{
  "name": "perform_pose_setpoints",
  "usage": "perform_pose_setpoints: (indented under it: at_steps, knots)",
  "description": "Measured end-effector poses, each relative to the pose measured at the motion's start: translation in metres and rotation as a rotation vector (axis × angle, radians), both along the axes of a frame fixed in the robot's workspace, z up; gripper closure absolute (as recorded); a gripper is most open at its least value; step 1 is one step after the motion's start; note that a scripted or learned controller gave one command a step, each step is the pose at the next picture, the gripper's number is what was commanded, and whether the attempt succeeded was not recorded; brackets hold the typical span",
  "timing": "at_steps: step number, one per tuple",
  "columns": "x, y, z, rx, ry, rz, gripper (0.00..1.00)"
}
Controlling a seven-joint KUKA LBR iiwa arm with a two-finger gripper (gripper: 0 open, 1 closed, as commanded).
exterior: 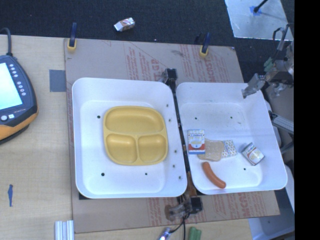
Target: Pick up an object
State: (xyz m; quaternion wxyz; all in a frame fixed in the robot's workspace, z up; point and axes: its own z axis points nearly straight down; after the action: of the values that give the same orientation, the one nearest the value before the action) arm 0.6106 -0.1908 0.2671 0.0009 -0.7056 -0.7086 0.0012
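Pick candidates sit in near part of right bin: sausage, small can, carton, flat packet. Gripper at bin's far-right corner, well apart from them; open/closed — can't tell. Best bet prob. the sausage: lies alone, approach from above, across its width. Left bin holds yellow tray. Cardboard under bins, pendant far left.

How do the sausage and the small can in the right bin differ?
The sausage is long, thin and orange-red; the can is short, stubby and silvery with a label. The sausage lies near the bin's front edge; the can sits farther right, near the side wall. Both lie on their sides in the right bin.
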Motion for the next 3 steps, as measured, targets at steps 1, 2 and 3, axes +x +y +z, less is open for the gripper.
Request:
perform_pose_setpoints:
  at_steps: [1, 2, 3]
  knots:
    - [-0.001, 0.035, -0.127, 0.0, 0.003, 0.001, 0.0]
    - [-0.08, 0.084, -0.166, -0.017, -0.02, -0.007, 0.0]
    - [-0.079, 0.086, -0.156, -0.013, -0.015, 0.001, 1.0]
